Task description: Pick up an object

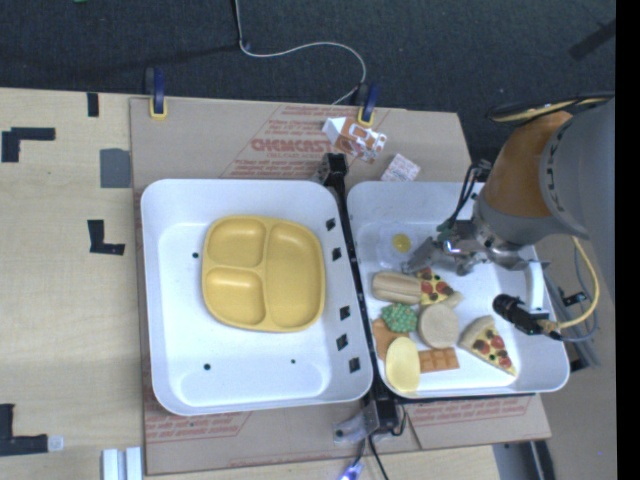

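Camera view — tool (432, 258) tips blurred | arm (545, 183) hides bin (372, 203) corner

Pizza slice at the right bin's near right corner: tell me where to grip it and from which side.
Judging by its pose, grip the pizza slice across its two straight edges near the middle, coming straight down. It lies flat, apart from the round cookie, with bare bin floor beside it for the fingers.

I see my arm (580, 168) is grey with an orange band (520, 173), a metal wrist, and black and yellow cables (575, 303).
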Tool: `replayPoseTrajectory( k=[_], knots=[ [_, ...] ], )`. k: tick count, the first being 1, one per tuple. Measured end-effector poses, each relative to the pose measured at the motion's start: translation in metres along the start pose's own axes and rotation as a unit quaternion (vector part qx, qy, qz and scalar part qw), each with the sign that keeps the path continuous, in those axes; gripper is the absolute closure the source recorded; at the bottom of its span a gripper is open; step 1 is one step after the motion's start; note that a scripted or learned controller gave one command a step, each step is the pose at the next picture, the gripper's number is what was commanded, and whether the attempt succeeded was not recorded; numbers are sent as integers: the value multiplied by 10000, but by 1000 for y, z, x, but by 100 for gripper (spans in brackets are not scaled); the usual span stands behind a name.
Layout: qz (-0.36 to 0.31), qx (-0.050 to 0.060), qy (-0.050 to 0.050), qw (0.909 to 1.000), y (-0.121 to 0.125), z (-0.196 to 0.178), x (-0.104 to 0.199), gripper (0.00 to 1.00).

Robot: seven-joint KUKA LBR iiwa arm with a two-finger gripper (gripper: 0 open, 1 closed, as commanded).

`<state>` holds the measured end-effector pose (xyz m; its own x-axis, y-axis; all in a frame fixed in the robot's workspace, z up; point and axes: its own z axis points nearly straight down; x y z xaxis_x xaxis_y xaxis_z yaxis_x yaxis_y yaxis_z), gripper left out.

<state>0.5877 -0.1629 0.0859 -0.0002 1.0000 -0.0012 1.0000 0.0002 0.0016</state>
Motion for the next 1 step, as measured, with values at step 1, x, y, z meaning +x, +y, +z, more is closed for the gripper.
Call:
replayPoseTrajectory(
  k=[1],
  knots=[
    [-1, 8, 2, 10000, -51, 0, 40, 0]
  ],
)
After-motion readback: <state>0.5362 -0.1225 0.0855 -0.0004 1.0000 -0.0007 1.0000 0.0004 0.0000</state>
